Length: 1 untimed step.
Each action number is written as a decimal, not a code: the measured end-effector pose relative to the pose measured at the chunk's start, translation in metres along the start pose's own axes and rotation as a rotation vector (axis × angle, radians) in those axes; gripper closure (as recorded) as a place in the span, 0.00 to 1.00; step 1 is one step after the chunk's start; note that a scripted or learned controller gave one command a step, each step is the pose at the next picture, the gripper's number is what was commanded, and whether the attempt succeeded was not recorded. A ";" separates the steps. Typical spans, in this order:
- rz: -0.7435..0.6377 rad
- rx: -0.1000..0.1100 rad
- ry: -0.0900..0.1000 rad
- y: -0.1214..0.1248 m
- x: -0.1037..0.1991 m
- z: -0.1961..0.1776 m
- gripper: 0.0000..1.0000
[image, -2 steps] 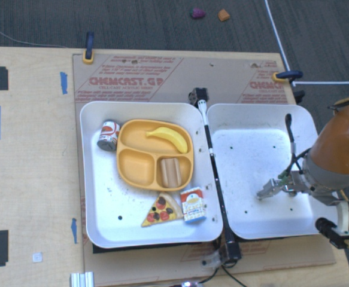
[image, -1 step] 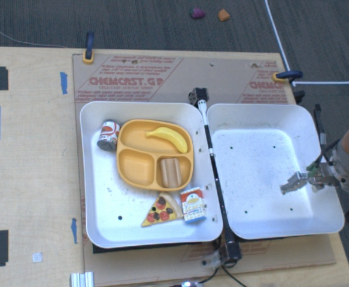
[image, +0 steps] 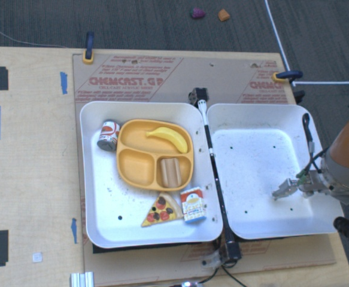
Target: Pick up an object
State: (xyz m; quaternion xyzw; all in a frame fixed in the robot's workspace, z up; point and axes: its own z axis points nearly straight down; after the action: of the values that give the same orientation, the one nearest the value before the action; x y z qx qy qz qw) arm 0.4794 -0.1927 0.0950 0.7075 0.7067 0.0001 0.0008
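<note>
On the bench, the left bin holds every candidate for the pick. At its upper left a small soda can lies on its side, touching the rim of a yellow divided plate. The plate keeps two items apart in its compartments: a banana in the long top section and a brownish cylinder, perhaps a toy sausage, in the lower right one; the lower left compartment has nothing in it. Just below the plate, on the bin floor, a toy pizza slice lies beside a small juice carton, the two touching or nearly so.

A divider with clamps runs between the bins. The right bin shows a bare, speckled floor. Near its right wall the end effector hangs low, pointing left, well apart from all the objects. Whether it is spread or pressed together I cannot tell; nothing appears between its tips. Judging from this, the pick is not yet begun, and the arm would need to cross the divider to reach anything.
</note>
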 end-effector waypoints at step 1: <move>0.002 -0.010 -0.009 0.002 0.046 0.006 0.00</move>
State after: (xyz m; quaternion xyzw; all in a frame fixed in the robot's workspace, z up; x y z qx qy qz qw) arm 0.4818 -0.1471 0.0885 0.7081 0.7061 0.0008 0.0076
